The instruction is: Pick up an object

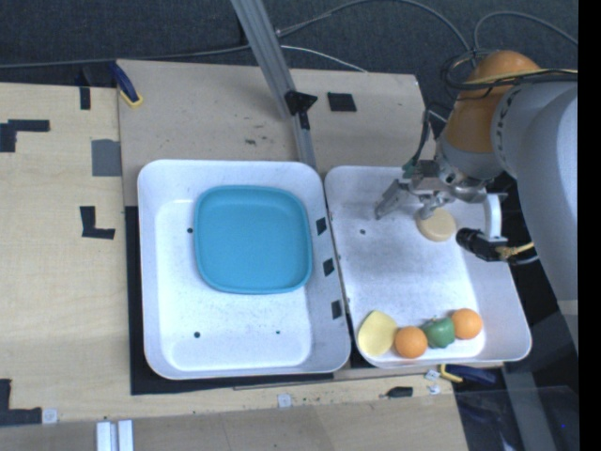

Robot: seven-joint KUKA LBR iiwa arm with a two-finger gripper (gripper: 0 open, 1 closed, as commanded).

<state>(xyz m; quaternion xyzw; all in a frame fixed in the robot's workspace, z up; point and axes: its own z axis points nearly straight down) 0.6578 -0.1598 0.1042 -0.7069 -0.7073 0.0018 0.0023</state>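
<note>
The gripper [413, 198] hangs over the far part of the right bin [404, 280], its fingers spread apart with nothing between them. One dark finger [389, 200] slants down toward the bin's left side. A second dark part, with a yellow cable at its end, reaches out toward the right rim.

The nearest thing to pick is a small round beige object [437, 225], perhaps a biscuit or a wooden disc. It lies on the bin floor just below and slightly right of the gripper, close to the wrist housing. Being round, it has no long axis to line up with. As I judge it, the coming move calls for a short shift toward the near-right before descending, so that the fingers straddle it.

Well apart, along the bin's near edge, sit four toy foods in a row: a pale yellow piece [377, 333], an orange ball [409, 342], a green piece [439, 332], and another orange ball [467, 323].

The left bin [169, 280] holds a blue plate [253, 239].
</note>
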